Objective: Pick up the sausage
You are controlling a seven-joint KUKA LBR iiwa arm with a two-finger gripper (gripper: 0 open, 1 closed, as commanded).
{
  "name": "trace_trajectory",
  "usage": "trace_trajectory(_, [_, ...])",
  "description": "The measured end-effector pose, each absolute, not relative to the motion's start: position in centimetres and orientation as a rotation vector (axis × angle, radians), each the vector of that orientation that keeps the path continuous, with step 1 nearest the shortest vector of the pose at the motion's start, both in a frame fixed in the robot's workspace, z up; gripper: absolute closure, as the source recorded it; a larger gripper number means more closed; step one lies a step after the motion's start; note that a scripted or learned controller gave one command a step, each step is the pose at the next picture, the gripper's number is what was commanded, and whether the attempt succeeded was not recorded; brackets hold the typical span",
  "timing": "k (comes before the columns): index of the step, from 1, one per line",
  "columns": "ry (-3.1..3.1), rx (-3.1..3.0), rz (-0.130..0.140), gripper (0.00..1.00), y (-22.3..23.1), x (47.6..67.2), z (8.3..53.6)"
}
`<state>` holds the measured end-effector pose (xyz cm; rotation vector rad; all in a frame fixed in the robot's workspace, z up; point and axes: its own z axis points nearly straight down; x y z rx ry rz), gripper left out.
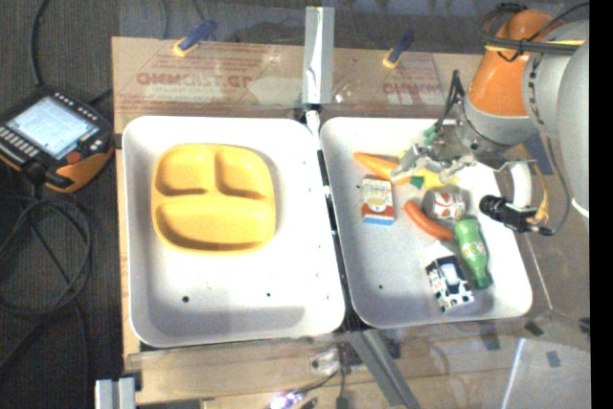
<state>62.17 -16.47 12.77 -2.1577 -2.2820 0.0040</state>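
Observation:
The sausage [427, 219], a short reddish-orange link, lies in the right bin [383, 302] just below a small can [446, 203]. My gripper [431, 160] hangs over the upper part of that bin, above and slightly right of the sausage and apart from it. It sits over a yellow-green item [428, 175] and close to the right end of an orange carrot [375, 164]. The grey arm with its orange band [503, 81] reaches in from the upper right.
A green bottle [472, 252], a black-and-white box [448, 284] and a small carton [378, 202] also lie in the right bin. The left bin [144, 302] holds a yellow divided plate [216, 197]. A teach pendant [53, 134] lies off the bench at left.

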Motion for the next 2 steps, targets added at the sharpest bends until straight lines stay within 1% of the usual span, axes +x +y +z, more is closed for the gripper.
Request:
trace_trajectory(1, [-2.283, -2.156, 0.001, 1.0, -16.4, 62.2, 13.7])
trace_trajectory(2, [-2.47, -1.944, 0.0, 1.0, -12.2, 63.0, 26.1])
